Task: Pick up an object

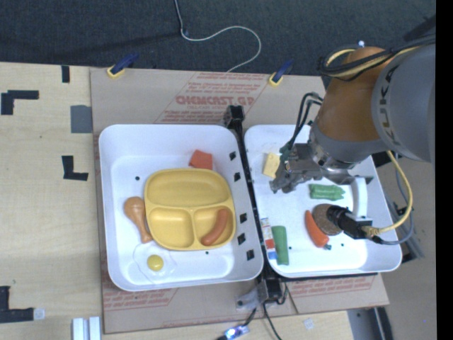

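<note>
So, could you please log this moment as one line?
gripper: over right white bin | nearest: pale yellow block | held: nothing visible

Left bin (113,190): yellow divided plate (190,207) at centre, holding a sausage (218,227) in its lower right compartment. Orange block (201,159) just above the plate; drumstick (136,217) touching its left edge; small yellow piece (156,263) below. Right bin (379,257): gripper (285,179) low over the upper left area, beside a yellow wedge (271,165). Green marker (280,244) and carrot (316,229) lie near the front.
</note>
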{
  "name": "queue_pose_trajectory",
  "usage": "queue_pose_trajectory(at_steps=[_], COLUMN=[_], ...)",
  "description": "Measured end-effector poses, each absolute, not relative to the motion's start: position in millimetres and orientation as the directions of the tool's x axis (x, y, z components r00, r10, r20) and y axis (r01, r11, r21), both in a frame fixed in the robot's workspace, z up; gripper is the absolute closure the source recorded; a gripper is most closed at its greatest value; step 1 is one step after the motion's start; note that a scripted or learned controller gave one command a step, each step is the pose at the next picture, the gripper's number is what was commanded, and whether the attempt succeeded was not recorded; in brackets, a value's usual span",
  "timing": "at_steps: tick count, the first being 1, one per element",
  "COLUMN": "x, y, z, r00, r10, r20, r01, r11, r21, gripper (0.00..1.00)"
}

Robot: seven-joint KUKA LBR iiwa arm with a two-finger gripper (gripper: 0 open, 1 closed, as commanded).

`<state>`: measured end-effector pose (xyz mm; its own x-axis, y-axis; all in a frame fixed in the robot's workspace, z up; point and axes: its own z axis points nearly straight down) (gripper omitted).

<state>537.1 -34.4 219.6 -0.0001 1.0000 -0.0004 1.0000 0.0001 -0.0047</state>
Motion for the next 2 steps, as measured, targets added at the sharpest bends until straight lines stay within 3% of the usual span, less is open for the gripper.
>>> queue_pose_trajectory(at_steps=[2], x=[525.9], y=[-25], z=[218], r00=[-0.001], r10=[1.0], r20=[0.0], r01=[1.0], r11=[0.001], r21=[-0.004], gripper=[1.0])
